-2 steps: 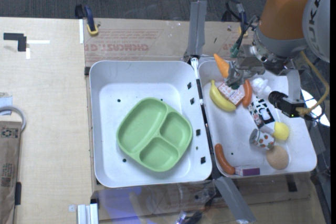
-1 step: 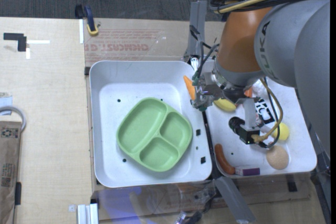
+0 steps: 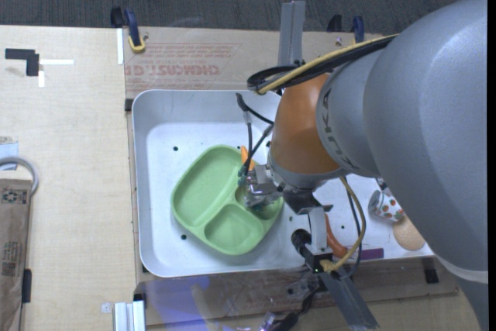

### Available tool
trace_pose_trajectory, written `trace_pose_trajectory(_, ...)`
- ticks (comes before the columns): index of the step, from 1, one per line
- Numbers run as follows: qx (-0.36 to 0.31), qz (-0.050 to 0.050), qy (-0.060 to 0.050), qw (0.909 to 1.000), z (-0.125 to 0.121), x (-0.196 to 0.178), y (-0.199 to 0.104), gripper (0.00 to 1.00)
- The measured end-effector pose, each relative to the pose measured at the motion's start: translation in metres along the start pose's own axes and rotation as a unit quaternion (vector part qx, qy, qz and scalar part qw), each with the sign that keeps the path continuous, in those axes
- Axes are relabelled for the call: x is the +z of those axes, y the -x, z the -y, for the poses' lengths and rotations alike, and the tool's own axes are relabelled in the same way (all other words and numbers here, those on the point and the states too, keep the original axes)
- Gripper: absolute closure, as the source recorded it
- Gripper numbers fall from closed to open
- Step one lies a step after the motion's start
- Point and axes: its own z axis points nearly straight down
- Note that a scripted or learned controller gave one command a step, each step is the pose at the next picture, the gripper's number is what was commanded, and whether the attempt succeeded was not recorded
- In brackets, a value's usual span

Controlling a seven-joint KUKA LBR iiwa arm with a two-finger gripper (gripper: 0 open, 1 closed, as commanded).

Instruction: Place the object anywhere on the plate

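arm low over the green plate in the left bin

while the grey arm point(image 3: 403, 128) reaches in from the right edge of the bench, its orange band point(image 3: 298, 132) sits above the middle of the picture and hides much of what lies under it. the gripper point(image 3: 257, 194) hangs low at the right rim of a green plate point(image 3: 205, 194), over the spot where the plate's smaller compartment meets its edge. whether it is open or closed cannot be told, because the wrist and its cables cover it from above. a small orange thing point(image 3: 244, 154) peeks out just above the gripper at the plate's right rim; what it is, and whether it touches the plate or the gripper, cannot be told.

the plate lies tilted in the left bin point(image 3: 155, 136), near that bin's middle and toward its front wall. it has a large compartment toward the bin's left wall and a smaller one toward the front.

to the right of the arm, in the right bin point(image 3: 372, 263), a few things show beside the grey body: a small patterned object point(image 3: 384, 205), a tan rounded piece point(image 3: 408, 235) just beside it toward the front, and an orange-red strip point(image 3: 335, 240) near the front wall. a purple bit point(image 3: 372, 253) lies at that front wall too.

a brown cardboard sheet point(image 3: 186, 62) with red print lies along the back edge of the bench behind the left bin, held by clamps point(image 3: 133, 33).
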Motion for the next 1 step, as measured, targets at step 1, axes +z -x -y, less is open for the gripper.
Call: trace_pose_trajectory(1,0.001,0.000,0.002,1.0000,-0.0012,-0.0011,0.0009,0.00)
